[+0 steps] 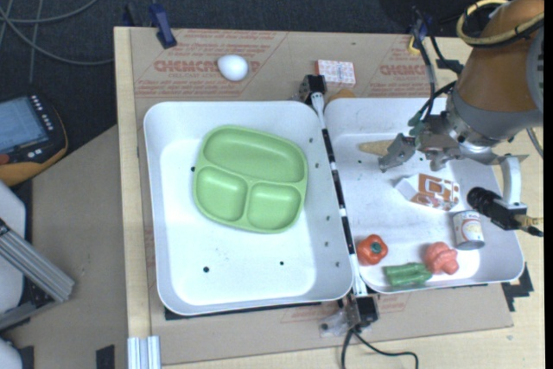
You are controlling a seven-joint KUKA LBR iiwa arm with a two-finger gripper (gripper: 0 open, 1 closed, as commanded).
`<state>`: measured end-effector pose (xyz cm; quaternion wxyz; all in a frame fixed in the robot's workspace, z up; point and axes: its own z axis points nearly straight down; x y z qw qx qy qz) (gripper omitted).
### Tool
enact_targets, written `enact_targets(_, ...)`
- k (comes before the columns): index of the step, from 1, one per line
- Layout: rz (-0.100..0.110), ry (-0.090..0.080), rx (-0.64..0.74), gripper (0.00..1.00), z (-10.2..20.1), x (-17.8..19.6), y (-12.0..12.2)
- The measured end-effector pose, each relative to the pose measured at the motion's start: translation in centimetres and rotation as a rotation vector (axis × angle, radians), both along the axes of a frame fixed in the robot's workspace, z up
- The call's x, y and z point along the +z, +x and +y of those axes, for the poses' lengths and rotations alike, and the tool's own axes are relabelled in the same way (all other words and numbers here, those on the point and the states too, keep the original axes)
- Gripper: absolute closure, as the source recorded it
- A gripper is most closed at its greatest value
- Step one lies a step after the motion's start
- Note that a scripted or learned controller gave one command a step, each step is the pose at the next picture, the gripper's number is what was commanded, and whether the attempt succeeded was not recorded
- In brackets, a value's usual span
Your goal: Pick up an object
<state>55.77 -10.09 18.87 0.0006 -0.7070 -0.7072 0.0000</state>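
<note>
Logged end effector (417, 153) low over the far half of the right bin (373, 196), reached in on the arm from the right. Cannot tell whether open or closed; nothing seen clamped in it. Judged as the approach step, no pick made yet.

Counted six loose candidates in the right bin:
- one tan wedge (373, 148), just left of the end effector
- one patterned packet (435, 190), just in front of it
- one small can (469, 229), nearer the right wall
- one orange-red tomato toy (372, 249), one green toy (406, 274) and one pink toy (441, 257), along the near wall

Noted close grouping of those last three; cannot tell whether green and pink touch. Probably scattered so that a programmed descent meets something. Rated packet and wedge likeliest targets, being nearest.

Found one green divided plate (251, 179) alone in the left bin (251, 268), perhaps kept apart as a separate side.

Noted on the bare bench (259, 43) beyond the bins: one white ball (232, 66), one small checked box (336, 72), and one blue clamp (162, 24) at the far-left edge, presumably pinning the board.
</note>
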Motion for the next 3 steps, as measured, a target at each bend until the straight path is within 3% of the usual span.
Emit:
enact_targets(1, 0.002, -0.001, -0.001, 0.0, -4.2, -5.1, 1.3)
enact_targets(2, -0.002, -0.001, 0.001, 0.0, -6.4, -9.1, 0.9)
enact_targets(3, -0.003, -0.004, -0.002, 0.0, -12.4, -3.5, -2.9)
